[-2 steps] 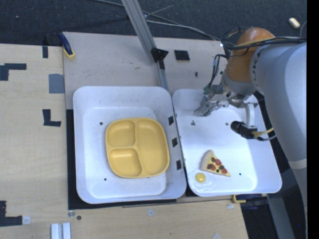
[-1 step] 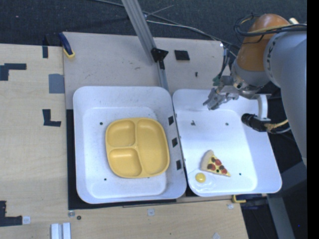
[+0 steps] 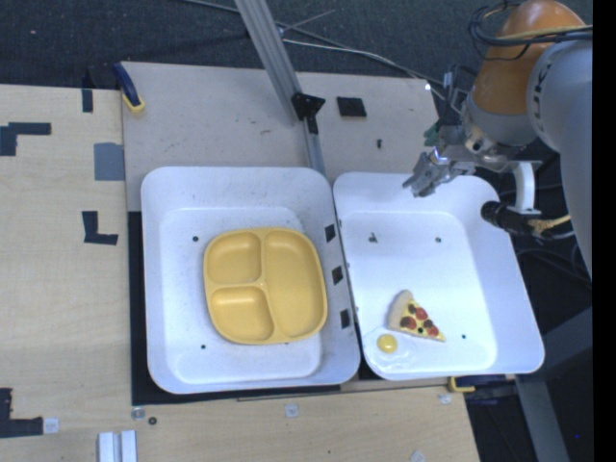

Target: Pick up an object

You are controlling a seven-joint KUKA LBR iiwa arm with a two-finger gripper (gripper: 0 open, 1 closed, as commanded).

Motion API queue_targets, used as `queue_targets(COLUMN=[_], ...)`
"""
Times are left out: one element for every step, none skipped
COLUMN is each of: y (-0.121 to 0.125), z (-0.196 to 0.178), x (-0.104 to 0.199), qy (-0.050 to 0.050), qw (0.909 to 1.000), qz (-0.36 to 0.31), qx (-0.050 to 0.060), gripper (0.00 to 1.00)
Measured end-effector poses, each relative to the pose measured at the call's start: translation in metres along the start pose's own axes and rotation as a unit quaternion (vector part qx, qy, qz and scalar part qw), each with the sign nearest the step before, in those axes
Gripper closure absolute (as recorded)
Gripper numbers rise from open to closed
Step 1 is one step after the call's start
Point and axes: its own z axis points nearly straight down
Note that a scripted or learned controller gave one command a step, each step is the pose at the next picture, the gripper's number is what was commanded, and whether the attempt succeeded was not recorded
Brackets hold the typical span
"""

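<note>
Overhead slanted view of the bench (image 3: 221, 114) bearing two shallow white bins side by side. The left bin (image 3: 173, 258) holds a yellow divided plate (image 3: 265, 285), three compartments, lying flat near the bin's middle and well apart from the arm; its breadth and low rim probably make it a poor candidate for a two-finger grasp. The right bin (image 3: 481, 287) holds the likelier targets: a toy pizza slice (image 3: 416, 318), lying flat toward the bin's near edge, and a small yellow round piece (image 3: 387, 345) just beside the slice's lower left corner, whether touching it or not cannot be told. Both lie loose on the bin floor with open space around them, so a descent from above looks unobstructed. The arm enters from the right, its orange band (image 3: 525, 51) above the wrist, and carries the pincer (image 3: 423, 183) over the far rim of the right bin, well apart from the slice. The pincer's two fingers appear slightly spread, pointing down and to the left, with nothing seen between them and no object touched. Judged from this arrangement, the pick has not yet begun; the pincer would need to travel toward the bin's near side before lowering.
</note>
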Motion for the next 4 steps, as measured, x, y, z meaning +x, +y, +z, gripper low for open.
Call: queue_targets(y=[0.004,-0.019,-0.029,-0.055], z=[-0.058,-0.041,-0.038,-0.025], x=[0.008,0.055,0.103,0.145], qy=[0.000,0.001,0.001,0.001], qw=[1.0000,1.0000,1.0000,1.0000], qz=[0.000,-0.001,-0.001,-0.001], qx=[0.000,0.003,0.003,0.004], gripper=[1.00,1.00,1.00,1.00])
